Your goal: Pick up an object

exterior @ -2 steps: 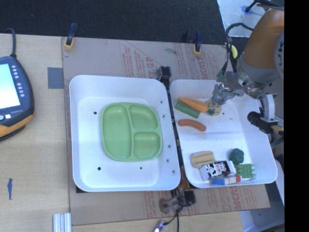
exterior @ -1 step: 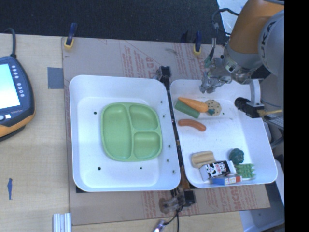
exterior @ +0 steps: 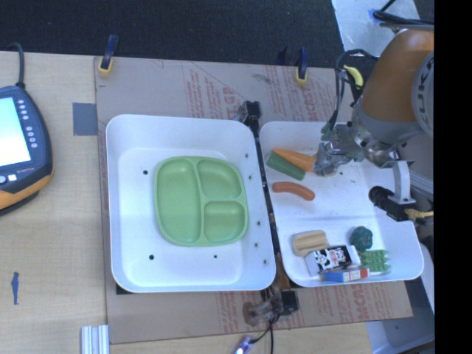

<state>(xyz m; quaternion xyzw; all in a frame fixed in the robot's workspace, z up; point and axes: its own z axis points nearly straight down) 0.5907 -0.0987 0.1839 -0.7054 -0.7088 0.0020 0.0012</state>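
White plastic bins sit side by side on a cardboard sheet (exterior: 184,91) clamped to the wooden bench (exterior: 51,234): the left bin (exterior: 122,198) holds a green divided plate (exterior: 199,200) with bare floor all round it. In the right bin (exterior: 398,264) the gripper (exterior: 327,162) hangs just beside the carrot (exterior: 290,161), whether its fingers are apart I cannot tell. A sausage (exterior: 293,190) lies near mid-floor, while a bread roll (exterior: 309,241), milk carton (exterior: 332,258), broccoli (exterior: 361,237) and other toys crowd the near edge.

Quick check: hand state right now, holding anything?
Hand: down in the right bin beside the carrot; open or closed cannot be told, and nothing visibly held.
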